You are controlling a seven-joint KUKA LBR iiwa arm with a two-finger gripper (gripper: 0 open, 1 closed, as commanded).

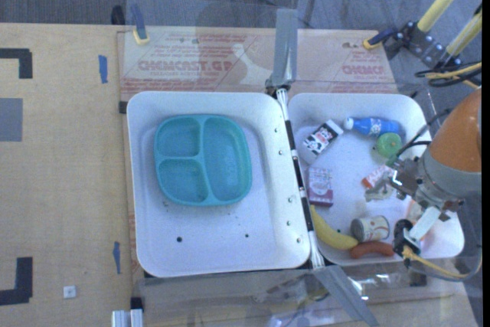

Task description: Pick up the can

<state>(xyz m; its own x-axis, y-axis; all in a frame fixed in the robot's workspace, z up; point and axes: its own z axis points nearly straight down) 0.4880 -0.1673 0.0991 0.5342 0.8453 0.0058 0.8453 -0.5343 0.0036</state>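
The pincer point(398, 186) hangs over the right-hand part of the right bin point(348, 105), at the end of the grey arm point(459, 157) with its orange band, which enters from the right edge. Whether the pincer is spread or pressed together cannot be told from this angle, and nothing is visibly pinched in it. Just left of the pincer lies a small red-and-white packet point(376, 179). Beyond it, toward the bin's far wall, are a green round object point(389, 143) and a blue bottle point(373, 125) lying on its side, the two close together.

The can point(370, 227), pale with a reddish label, lies near the front edge of the right bin, on the near side of the pincer and apart from it. A red sausage point(372, 249) lies just in front of the can. A banana point(331, 234) lies just left of it, along the bin's left wall.

Further left in the same bin are a pink box point(321, 186) and, toward the far side, a black-and-white carton point(322, 137), tilted.

The left bin point(207, 241) touches the right bin along the shared rim and holds a teal divided plate point(203, 160) with three compartments. Both bins rest on the wooden surface point(61, 165), which bears strips of blue tape point(102, 68).
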